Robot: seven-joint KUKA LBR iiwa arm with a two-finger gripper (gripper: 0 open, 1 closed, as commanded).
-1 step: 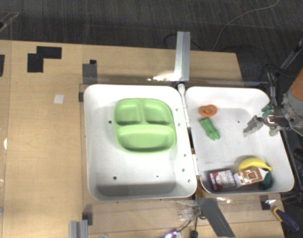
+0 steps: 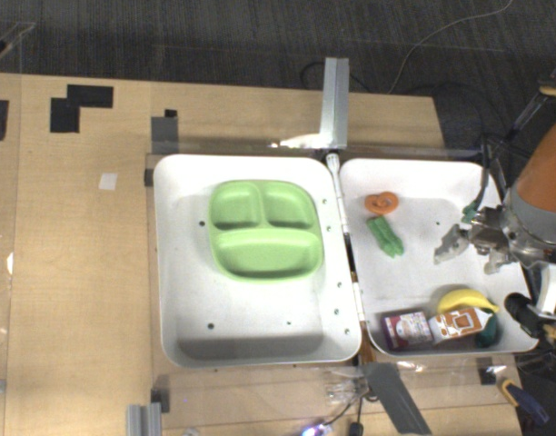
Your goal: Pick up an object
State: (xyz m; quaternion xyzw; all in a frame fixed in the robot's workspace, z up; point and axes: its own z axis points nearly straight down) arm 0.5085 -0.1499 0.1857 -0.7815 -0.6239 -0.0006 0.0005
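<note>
Pale wood bench (image 2: 69, 271) on dark carpet bears two white bins: left bin (image 2: 183, 316) holds a green divided plate (image 2: 263, 228); right bin (image 2: 423, 175) holds orange piece (image 2: 382, 203), green piece (image 2: 385, 236), banana (image 2: 465, 299), illegibly labelled carton (image 2: 432, 327); gripper (image 2: 461, 240) above right bin, fingers spread, nothing between.

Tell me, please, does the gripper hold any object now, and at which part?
Nothing is held. The gripper hangs open above bare floor of the right bin, apart from the banana.
</note>
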